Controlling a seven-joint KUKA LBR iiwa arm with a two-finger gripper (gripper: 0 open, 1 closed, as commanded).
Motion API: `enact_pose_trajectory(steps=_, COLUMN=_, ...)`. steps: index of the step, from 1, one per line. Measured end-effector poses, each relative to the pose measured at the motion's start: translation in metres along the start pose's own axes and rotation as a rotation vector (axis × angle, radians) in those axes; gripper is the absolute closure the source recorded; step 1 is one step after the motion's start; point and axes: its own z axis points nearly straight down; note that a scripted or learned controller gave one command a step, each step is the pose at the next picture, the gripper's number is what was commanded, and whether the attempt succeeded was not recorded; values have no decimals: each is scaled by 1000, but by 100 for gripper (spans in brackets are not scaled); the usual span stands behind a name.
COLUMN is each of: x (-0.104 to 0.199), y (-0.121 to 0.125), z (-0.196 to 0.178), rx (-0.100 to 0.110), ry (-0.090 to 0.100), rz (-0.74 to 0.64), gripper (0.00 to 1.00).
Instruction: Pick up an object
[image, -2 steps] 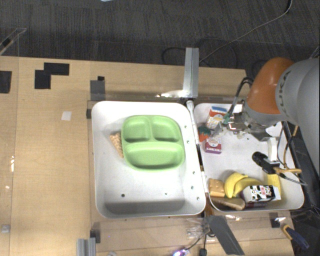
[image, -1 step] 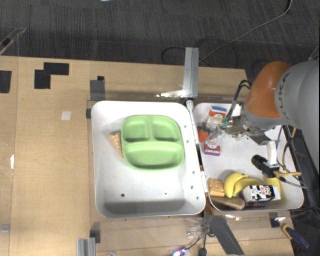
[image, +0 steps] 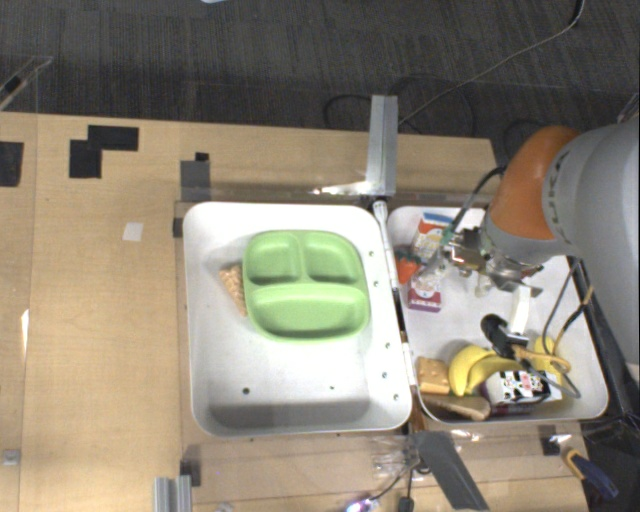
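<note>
Camera view looks down on a wooden tabletop (image: 90, 330) carrying 2 shallow white bins side by side. In the left bin (image: 280, 400) a green divided plate (image: 303, 283) with 3 compartments lies flat toward the far side, and a tan waffle-like piece (image: 233, 288) pokes out from under its left edge. The grey arm (image: 590, 190) with its orange band comes in from the right and ends over the far half of the right bin (image: 580, 395). Its pincer (image: 462, 252) hangs there beside a cluster of small packages, and I cannot tell whether it is released or clenched; nothing can be seen grasped in it. Just left of the pincer sit a colourful package (image: 433, 226) against the far wall, a red item (image: 408, 269) near the dividing wall, and a small white pouch with a purple base (image: 425, 291). At the near end of that bin, well apart from the pincer, lie a bunch of yellow bananas (image: 472, 366), a slice of toast (image: 433, 376) touching them on the left, and a small black-and-white carton (image: 518, 388) just beside them.
</note>
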Motion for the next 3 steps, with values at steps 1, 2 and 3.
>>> enact_pose_trajectory(steps=1, x=-16, y=-29, z=-2, rx=-14, ry=-1, rz=-86, gripper=0)
enact_pose_trajectory(steps=2, x=24, y=-31, z=-84, rx=31, ry=-8, rz=77, gripper=0)
enact_pose_trajectory(steps=3, x=1, y=-26, z=10, rx=22, ry=-6, rz=62, gripper=0)
